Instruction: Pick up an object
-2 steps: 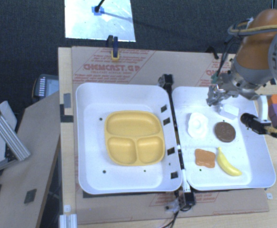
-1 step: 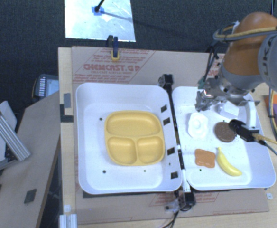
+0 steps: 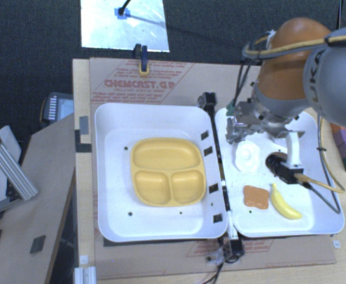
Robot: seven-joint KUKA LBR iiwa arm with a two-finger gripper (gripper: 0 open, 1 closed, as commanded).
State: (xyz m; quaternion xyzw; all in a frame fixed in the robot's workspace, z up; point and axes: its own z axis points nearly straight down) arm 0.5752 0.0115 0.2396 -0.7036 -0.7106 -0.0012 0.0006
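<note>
- Arm (image 3: 333,70) comes in from the right, grey, with the orange band (image 3: 291,46) bulging over the far edge of the right bin (image 3: 324,220).
- Claw (image 3: 238,134) sits low over the far-left part of the right bin, close to the divider between the two bins.
- Claw state: cannot tell from this angle, the wrist body blocks most of it. Nothing visibly gripped.
- White lump (image 3: 247,157) lies on the right bin floor just on the near side of the claw. It is very near the claw, but contact cannot be told.
- Orange-brown slab (image 3: 256,197) lies flat in the near-left part of the right bin, nearer the camera than the white lump and apart from it.
- Banana (image 3: 284,205) lies just right of the slab, angled, with one tip toward the middle of the bin. There is a small gap between the two.
- Left bin (image 3: 108,158) holds one thing: a yellow divided plate (image 3: 167,170), roughly centred and lying flat. It has one long compartment on the far side and two smaller ones on the near side.
- Both bins rest side by side on a cardboard sheet (image 3: 161,78) with red print, which lies on the counter (image 3: 81,81).
- A yellow-and-black clamp (image 3: 142,61) bites the far edge of the cardboard.
- A silvery sheet (image 3: 124,16) lies on the dark floor beyond the counter.
- All three loose items in the right bin are resting on its floor, none lifted.
</note>
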